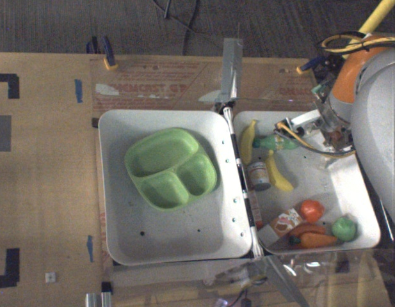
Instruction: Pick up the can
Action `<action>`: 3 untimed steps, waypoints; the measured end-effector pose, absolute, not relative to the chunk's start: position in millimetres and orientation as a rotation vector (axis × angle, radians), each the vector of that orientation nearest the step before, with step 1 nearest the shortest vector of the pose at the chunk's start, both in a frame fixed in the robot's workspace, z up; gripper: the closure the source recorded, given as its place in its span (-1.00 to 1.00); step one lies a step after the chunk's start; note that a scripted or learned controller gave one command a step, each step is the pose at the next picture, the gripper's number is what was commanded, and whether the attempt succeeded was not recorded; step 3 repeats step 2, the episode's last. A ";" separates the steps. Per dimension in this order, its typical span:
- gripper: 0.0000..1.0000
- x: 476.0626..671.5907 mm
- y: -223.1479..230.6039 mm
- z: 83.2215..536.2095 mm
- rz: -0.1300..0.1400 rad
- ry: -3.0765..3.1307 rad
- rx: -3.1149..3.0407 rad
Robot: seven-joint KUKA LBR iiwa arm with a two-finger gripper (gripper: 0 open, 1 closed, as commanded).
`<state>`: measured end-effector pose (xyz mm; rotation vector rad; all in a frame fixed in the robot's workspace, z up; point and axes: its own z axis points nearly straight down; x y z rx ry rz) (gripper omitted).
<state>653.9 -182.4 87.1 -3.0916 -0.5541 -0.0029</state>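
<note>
Gripper (330,132) hangs over the right bin's (351,190) far side, and we honestly can't tell how open it is. Left bin (120,222) just has a green divided plate (171,168). The can (258,176) sits by the right bin's left wall between two bananas (247,141). It looks tipped over, long axis far-to-near, grey end nearest us.

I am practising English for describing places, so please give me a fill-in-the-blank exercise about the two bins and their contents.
1. The green plastic divided plate has ____ compartments.
2. The small cylindrical metal can lies in the shallow white bin on the view's ____ side.
3. The round toy tomato is ____ in colour.
Missing words: three; right; red.
</note>
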 end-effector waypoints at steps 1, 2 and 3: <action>-1.00 659.3 -223.2 224.5 -0.010 -0.413 -3.117; -1.00 641.6 -217.0 103.8 0.006 -0.404 -3.105; -1.00 641.6 -217.0 103.8 0.006 -0.404 -3.105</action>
